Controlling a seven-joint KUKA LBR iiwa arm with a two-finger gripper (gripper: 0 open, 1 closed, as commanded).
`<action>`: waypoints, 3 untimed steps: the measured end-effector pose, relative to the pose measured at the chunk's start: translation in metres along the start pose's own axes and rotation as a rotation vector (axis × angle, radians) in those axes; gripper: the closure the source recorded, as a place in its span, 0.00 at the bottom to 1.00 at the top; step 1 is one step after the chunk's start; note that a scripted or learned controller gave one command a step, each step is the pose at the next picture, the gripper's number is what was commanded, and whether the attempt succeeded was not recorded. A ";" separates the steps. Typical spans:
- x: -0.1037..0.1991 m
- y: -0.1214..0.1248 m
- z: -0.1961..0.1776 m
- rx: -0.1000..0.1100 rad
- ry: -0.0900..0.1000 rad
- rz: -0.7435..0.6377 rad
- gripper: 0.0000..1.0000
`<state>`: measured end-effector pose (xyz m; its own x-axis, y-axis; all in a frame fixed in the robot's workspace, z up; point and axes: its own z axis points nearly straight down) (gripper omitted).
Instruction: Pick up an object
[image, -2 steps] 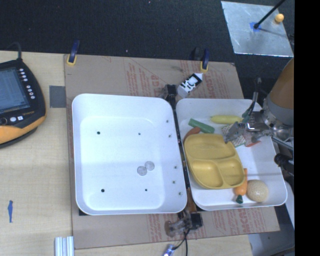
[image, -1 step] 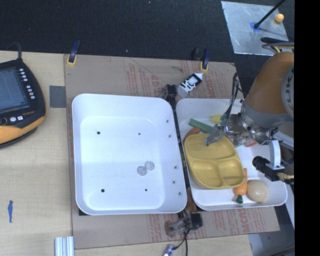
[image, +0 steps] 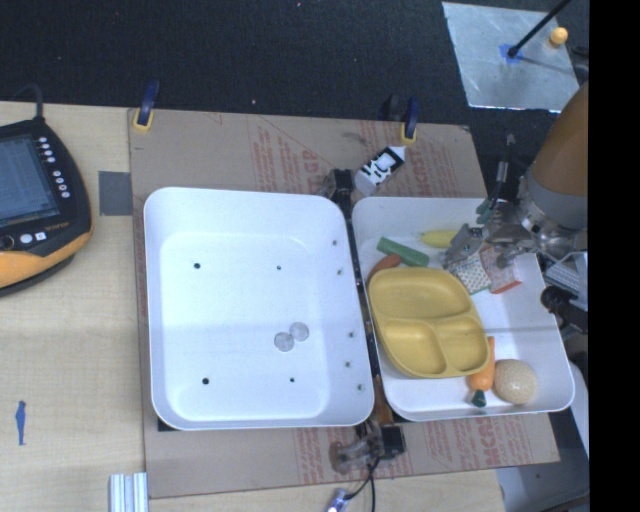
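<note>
**Fig. — Pick attempt, tool low in the right bin's far corner**

Largest first. Worktop (image: 70, 330): wood, w/ a cardboard sheet under both bins. Left bin (image: 180, 215): holds two small round discs (image: 291, 337) near centre, otherwise open floor. Right bin (image: 545, 345): crowded. Yellow divided tray (image: 428, 322) takes up most of its middle; a beige ball (image: 515, 381) and an orange carrot-like piece (image: 484, 375) sit at the near corner, a green stick (image: 402, 250) and a yellow item (image: 437, 238) at the far side. Arm (image: 565, 150) enters from the right. Tool (image: 480, 245) sits over a small clutter of items just beyond the tray; you cannot tell its finger state, blurred. Progress, as judged: nothing seen lifted, so pick not yet confirmed; lift remains. Room: tight btw tray rim and far bin wall; freer above.
</note>
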<state>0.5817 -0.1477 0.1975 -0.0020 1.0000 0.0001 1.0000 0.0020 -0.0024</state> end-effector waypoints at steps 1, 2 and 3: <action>0.001 0.037 -0.034 -0.001 0.000 -0.001 0.00; -0.044 0.019 0.042 0.003 -0.001 -0.001 0.00; -0.044 0.051 0.004 -0.001 0.000 -0.001 0.00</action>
